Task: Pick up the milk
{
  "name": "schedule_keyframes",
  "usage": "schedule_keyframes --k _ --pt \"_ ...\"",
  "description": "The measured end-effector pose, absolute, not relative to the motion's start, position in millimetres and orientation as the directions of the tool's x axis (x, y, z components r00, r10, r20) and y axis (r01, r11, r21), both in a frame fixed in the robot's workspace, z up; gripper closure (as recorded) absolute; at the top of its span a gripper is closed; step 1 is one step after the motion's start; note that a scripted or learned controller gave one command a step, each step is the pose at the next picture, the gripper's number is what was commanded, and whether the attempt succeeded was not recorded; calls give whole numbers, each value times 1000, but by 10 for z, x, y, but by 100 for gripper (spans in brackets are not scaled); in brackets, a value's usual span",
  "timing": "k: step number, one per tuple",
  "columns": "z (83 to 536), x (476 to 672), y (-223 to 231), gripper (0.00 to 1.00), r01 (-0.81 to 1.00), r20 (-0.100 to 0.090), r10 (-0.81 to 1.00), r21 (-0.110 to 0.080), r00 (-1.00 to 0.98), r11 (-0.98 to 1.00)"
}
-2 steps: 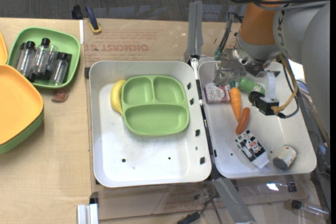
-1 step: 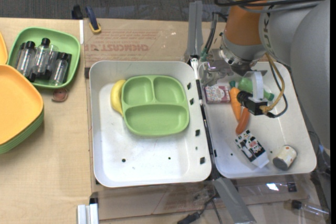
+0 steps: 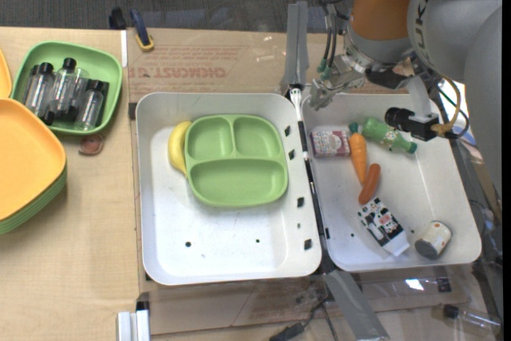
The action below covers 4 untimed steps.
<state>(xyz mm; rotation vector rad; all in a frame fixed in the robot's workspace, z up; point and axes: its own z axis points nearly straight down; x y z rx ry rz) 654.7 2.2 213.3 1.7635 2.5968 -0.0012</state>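
Left bin [image 3: 160, 243]: you have a green divided plate [image 3: 236, 160] in its upper half, with a yellow thing [image 3: 176, 145] tucked against the plate's left edge.
Right bin [image 3: 467, 212]: your milk [image 3: 381, 224], a small cow-print carton, lies near the front; a carrot [image 3: 360, 156], a sausage [image 3: 370, 182], a pink packet [image 3: 330, 142], a green bottle [image 3: 389, 134] and a grey-capped cup [image 3: 432, 239] lie around it.
Desk [image 3: 72, 267]: at far left, a green tray of vials [image 3: 67, 87] and stacked orange plates [image 3: 28, 172].
Pincer [image 3: 329, 84]: over the right bin's back left corner, well apart from the milk; you cannot tell its state.
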Motion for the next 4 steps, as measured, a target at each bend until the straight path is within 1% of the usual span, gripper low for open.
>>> schedule_keyframes --k 1,2,3,4 --pt "2339 6014 -765 100 849 -1 849 -1 -528 528" --pt "1908 5929 -308 100 817 0 817 -2 -576 576" --pt "1910 5999 221 100 801 -1 801 -1 -598 598" --pt "1912 5963 -104 100 945 -2 945 -1 -326 326"
